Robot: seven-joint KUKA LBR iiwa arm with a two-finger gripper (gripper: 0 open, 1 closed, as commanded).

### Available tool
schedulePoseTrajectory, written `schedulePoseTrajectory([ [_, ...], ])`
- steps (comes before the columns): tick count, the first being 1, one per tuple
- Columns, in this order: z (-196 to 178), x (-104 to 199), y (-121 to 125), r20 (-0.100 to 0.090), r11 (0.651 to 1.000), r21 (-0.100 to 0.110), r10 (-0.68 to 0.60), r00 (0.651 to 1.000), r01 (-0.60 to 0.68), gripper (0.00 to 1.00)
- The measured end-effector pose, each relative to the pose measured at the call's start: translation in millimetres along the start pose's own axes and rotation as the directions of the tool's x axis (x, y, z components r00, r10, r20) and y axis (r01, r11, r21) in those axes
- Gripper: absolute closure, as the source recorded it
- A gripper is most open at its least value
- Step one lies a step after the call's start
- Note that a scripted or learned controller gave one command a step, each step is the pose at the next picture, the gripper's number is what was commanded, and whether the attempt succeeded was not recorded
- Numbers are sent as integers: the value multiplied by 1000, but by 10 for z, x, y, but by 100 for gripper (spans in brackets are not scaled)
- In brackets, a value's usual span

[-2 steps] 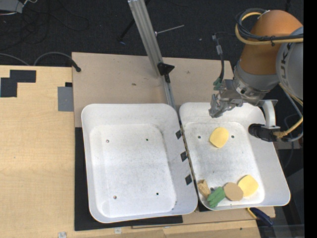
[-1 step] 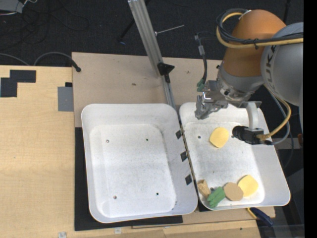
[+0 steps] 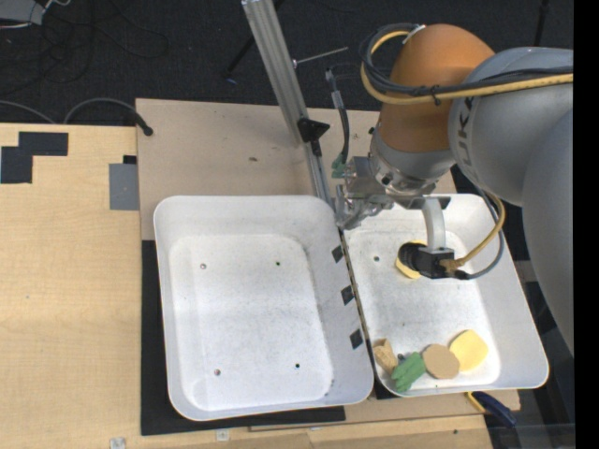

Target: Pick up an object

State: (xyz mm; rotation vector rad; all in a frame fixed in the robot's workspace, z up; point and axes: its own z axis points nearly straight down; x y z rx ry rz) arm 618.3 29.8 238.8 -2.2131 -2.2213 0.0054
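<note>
A: Looking down, you see the gripper (image 3: 353,206) at the far left corner of the right bin (image 3: 524,344), by the wall it shares with the left bin (image 3: 243,325).
B: Wide or narrow?
A: You cannot tell from this angle.
B: And the pieces?
A: Four huddle at the right bin's near rim, well apart from the gripper: a small tan block (image 3: 383,353), a knobbly green piece (image 3: 408,371), a flat tan disc (image 3: 440,361) and a smooth yellow round (image 3: 469,350). The disc touches both neighbours. Both bins are white, shallow and round-cornered.
</note>
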Motion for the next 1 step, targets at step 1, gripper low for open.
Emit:
schedulePoseTrajectory([
  [1,-33,601,-87,-1,1000,-1,-1,1000,1,100],
])
